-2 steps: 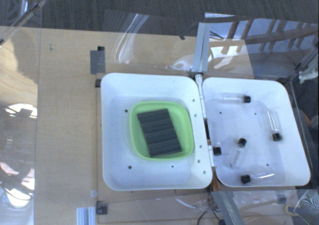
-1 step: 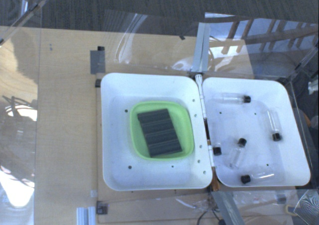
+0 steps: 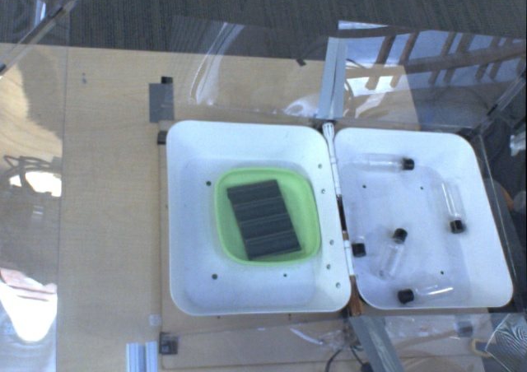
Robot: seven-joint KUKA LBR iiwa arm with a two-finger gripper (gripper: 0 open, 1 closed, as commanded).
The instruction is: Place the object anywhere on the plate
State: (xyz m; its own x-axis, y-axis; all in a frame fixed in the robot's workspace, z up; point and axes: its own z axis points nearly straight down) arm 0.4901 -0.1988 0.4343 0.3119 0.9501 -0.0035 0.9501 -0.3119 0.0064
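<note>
A green square plate (image 3: 306,222) lies in the left white bin (image 3: 189,197). On the plate rests a dark grey ribbed rectangular block (image 3: 263,220), lying flat and slightly turned. In the right white bin (image 3: 428,280) several clear vials with black caps are scattered: one near the back (image 3: 387,164), one at the right (image 3: 452,206), one near the middle (image 3: 394,250), and one at the front (image 3: 422,292).
Both bins sit on a wooden bench (image 3: 90,197). A grey metal post (image 3: 332,82) rises behind the seam between the bins. A small dark bracket (image 3: 161,100) stands at the left bin's back left corner. Clear plastic sheeting glints along the back.
</note>
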